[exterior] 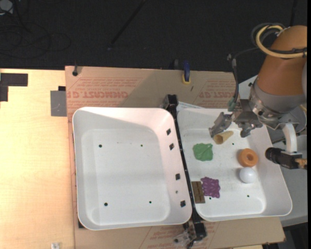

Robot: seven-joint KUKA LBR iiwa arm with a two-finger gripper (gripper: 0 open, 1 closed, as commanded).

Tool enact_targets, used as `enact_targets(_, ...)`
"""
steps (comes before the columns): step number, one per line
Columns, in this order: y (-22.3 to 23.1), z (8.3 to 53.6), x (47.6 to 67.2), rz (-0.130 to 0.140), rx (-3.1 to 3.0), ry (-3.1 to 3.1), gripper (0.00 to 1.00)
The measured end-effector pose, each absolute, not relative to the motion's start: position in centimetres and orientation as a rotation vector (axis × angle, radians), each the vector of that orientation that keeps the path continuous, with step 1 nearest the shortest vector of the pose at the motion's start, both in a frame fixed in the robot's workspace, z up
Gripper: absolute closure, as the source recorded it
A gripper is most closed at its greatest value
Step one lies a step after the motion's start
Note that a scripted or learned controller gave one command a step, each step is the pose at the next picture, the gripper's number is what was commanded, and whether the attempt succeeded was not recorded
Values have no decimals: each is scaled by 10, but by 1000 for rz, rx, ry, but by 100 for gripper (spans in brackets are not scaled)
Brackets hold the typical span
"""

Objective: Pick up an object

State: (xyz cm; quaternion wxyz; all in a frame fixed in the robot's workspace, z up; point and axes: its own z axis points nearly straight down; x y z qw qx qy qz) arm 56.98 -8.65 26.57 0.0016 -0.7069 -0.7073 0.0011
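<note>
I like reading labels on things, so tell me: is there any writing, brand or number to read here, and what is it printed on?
Red print on the brown cardboard sheet behind the bins, upside down from this camera: too blurred to read for sure.
Fainter red print on the same sheet further right: too blurred to read.
Red print on the cardboard edge in front of the bins: too small to read.
The white bins and the objects carry no readable writing.

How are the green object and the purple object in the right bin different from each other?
Colour: the green object is plain green, the purple object is purple and bumpy like a grape cluster. Shape: the green one looks flat and leaf-like, the purple one longer and knobbly. Place: the green one lies nearer the gripper, the purple one nearer the bin's front edge. Both lie loose in the right bin.
</note>
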Motion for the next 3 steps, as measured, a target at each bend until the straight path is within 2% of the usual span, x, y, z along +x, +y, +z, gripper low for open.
enact_targets(1, -89, 80, 586, 5, -2220, -2220, 0)
enact_targets(2, -91, 98, 586, 4, -2227, -2211, 100)
enact_targets(3, -36, 192, 535, -4, -2215, -2225, 100)
